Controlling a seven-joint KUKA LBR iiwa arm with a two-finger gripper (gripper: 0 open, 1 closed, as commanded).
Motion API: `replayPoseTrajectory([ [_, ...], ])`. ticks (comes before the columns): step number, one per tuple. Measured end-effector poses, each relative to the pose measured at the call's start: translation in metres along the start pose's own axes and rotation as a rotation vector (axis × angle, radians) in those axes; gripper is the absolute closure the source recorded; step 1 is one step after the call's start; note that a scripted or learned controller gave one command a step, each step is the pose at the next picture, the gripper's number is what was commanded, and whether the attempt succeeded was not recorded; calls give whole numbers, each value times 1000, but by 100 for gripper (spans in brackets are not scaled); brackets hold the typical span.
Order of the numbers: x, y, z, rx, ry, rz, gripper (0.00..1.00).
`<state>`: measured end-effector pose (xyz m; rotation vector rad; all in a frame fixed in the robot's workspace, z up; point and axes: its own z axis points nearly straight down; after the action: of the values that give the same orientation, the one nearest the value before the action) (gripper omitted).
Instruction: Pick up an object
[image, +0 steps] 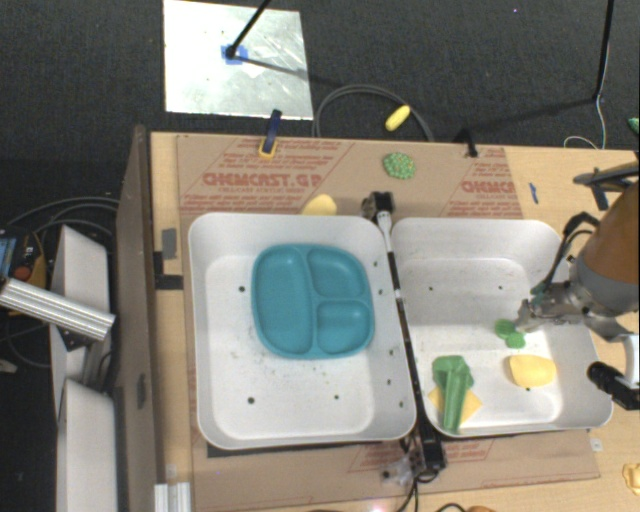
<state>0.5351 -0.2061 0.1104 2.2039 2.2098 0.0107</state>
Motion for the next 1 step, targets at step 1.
replayPoseTrajectory([
  [1,0,0,1,1,0,0,0],
])
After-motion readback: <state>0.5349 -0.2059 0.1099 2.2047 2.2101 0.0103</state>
